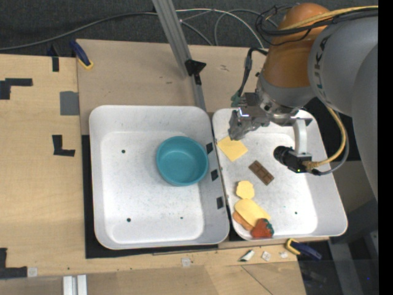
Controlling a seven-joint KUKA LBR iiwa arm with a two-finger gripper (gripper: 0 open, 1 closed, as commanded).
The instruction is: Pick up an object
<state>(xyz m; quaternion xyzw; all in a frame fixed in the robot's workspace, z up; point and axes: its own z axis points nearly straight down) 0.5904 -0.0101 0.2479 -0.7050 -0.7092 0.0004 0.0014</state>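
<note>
My gripper (238, 131) hangs over the far left corner of the right bin (319, 211), just above the back edge of a flat yellow square piece (232, 149). Whether it touches the piece is unclear. A small brown bar (261, 173) lies to the right of the yellow piece. Nearer the front lie a round yellow piece (245, 190), a larger yellow piece (250, 212) and a red strawberry-like item (263, 228). A teal bowl (181, 160) sits in the left bin (116, 165).
A slanted metal pole (178, 42) rises behind the bins. Cables run along the dark back area. The arm's orange band (295, 48) and grey body stand over the right bin's far side. Small clips lie on the wooden bench in front.
</note>
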